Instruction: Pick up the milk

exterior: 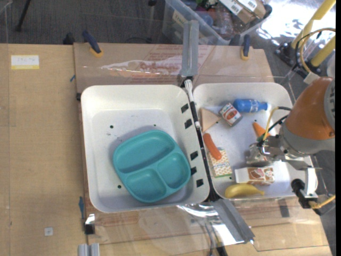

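Milk (255, 175) lies flat in the right bin (282, 92), close to the near wall — a small white carton with a brown and red print, its long side running left to right. A banana (243, 191) lies just beside it on the near side, and a flat printed card (220, 163) is near its left end. The gripper (259, 153) hangs directly behind the carton, very near its top edge or maybe touching it; whether the pincer is spread or pressed together, I cannot tell, because the metal parts are blurred and the wrist covers them. Nothing is seen held.

For a good grasp, I think the gripper should come a little toward the near wall, so that it stands over the middle of the carton, and should close across the short side. The banana is the risk — a finger that lands on it will push the carton away.

The left bin (90, 143) holds a teal divided plate (152, 166).
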`<action>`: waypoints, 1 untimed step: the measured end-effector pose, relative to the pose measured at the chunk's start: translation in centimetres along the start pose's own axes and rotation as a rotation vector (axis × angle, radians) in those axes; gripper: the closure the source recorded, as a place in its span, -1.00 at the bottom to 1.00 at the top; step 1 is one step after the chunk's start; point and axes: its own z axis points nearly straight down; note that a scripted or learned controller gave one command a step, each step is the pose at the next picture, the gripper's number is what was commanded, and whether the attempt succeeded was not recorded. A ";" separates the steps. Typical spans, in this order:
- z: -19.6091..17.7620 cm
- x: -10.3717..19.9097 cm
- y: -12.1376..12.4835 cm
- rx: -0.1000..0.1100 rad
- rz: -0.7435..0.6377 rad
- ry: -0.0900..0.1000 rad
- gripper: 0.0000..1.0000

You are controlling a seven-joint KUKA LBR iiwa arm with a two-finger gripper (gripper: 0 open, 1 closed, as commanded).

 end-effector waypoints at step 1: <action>-12.6 6.1 -3.1 0.016 0.017 0.002 1.00</action>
